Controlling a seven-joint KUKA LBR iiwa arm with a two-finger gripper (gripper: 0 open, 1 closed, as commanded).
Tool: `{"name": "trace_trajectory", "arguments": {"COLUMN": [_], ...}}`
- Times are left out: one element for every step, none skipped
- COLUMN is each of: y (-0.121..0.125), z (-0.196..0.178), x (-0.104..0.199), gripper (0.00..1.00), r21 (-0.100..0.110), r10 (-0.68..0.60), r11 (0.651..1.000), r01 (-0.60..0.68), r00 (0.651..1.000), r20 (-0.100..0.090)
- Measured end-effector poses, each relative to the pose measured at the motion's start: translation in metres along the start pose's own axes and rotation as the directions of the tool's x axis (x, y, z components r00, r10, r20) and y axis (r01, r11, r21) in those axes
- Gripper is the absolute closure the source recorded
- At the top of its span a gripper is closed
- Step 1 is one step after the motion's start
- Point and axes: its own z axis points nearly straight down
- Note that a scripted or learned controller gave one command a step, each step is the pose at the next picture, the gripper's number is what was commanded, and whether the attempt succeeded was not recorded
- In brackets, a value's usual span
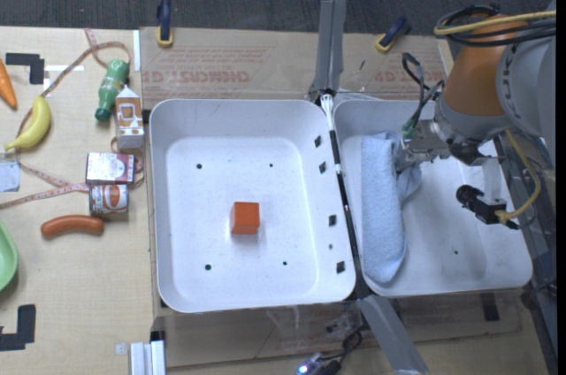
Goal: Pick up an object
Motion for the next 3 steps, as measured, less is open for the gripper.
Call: {"name": "trace_trajectory", "arguments": {"y": [0.0001, -0.0037, -0.0037], "z": [-0.0001, 0.0088, -0.0008], "x": [0.0, 0.0078, 0.0059], "gripper": [0.0, 0.0, 1.0], "r21": [0.0, -0.001, -0.001], "r10": [-0.001, -0.032, -0.027], "r11": [1.0, 0.999, 1.0], "r01": [0.001, 0.032, 0.027], "r00": [1.0, 0.999, 1.0], "r20": [0.0, 0.001, 0.001]}}
